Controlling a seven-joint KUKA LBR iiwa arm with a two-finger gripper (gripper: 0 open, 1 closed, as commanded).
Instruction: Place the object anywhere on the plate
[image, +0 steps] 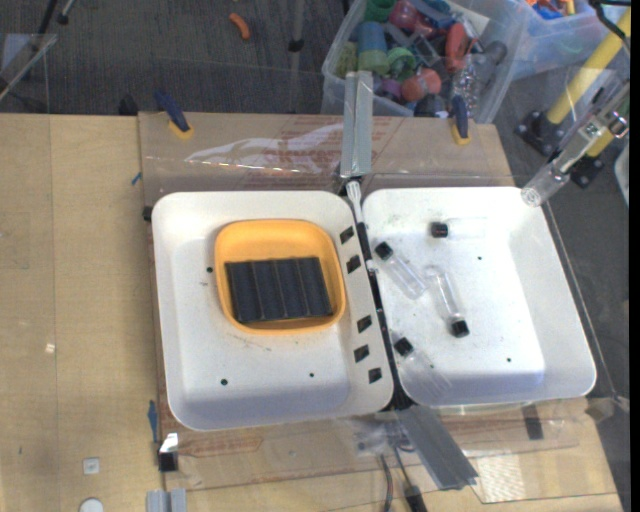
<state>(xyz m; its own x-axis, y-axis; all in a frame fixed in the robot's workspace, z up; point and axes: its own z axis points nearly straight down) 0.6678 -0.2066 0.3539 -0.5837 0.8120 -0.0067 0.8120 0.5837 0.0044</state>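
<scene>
An orange plate (275, 232) sits in the left white bin (200, 390), toward its back. A dark grey ribbed rectangular block (278, 290) lies flat on the plate and covers most of its front half. In the right white bin (530, 330) lie two clear plastic tubes with black caps, one (446, 298) near the middle and one (398, 270) to its left. A small black piece (438, 230) rests toward the back of that bin, and another (403, 347) lies near its left wall.
A divider with black clips (360, 300) runs between the two bins. A clear crate of colourful toys (420, 50) stands behind the bench. A yellow and metal stand (580, 110) is at the far right. Wooden bench surface (70, 300) lies left of the bins.
</scene>
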